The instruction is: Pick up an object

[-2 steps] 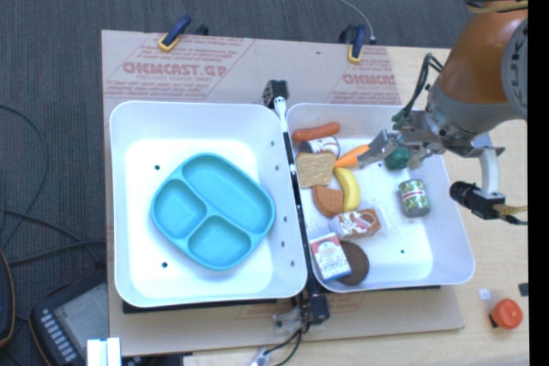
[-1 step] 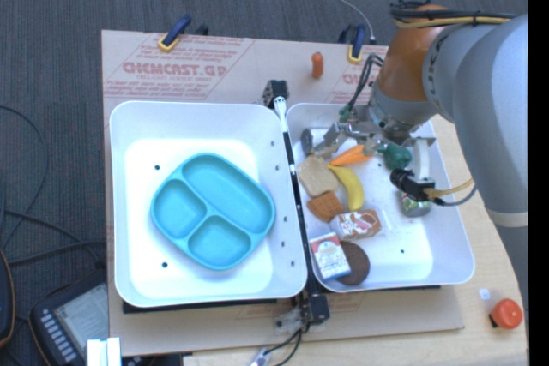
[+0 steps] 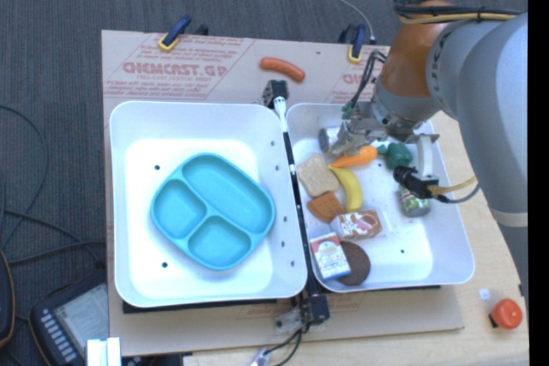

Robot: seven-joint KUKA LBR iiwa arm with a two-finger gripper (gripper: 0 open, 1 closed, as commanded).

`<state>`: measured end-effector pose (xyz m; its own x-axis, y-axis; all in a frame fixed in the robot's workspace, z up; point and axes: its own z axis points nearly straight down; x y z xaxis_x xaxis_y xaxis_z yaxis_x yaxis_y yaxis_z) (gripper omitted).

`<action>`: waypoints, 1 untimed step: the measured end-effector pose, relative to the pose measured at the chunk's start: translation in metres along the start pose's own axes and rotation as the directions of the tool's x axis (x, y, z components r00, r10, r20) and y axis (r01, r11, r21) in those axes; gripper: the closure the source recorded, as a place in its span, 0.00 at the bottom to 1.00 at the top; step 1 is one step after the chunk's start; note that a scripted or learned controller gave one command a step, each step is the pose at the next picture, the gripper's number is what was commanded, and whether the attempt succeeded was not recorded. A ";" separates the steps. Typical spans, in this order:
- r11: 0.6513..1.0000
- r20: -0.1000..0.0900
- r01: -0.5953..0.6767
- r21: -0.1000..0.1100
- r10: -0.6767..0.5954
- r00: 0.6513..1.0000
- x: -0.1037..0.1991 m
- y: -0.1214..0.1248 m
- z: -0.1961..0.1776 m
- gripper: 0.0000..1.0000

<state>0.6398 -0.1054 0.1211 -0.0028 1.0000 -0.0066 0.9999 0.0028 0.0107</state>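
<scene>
Grey carpet under desk (image 3: 171,64). Hand (image 3: 347,135) low in right bin (image 3: 446,253), just above the carrot (image 3: 355,157); can't tell its opening. Nothing lifted: grasp and lift both remain. Banana (image 3: 347,187) below carrot.

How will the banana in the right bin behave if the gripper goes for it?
The banana is curved and smooth, so it may pivot or slip when pinched. It looks like a light toy, probably stiff. Toast and the carrot crowd it, so a push would likely shift them.
</scene>
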 end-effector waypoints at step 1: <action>1.000 0.000 0.000 -0.001 0.000 1.000 0.000 0.000 0.000 0.00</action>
<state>0.6400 -0.1051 0.1213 -0.0025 1.0000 -0.0063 0.9999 0.0026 0.0119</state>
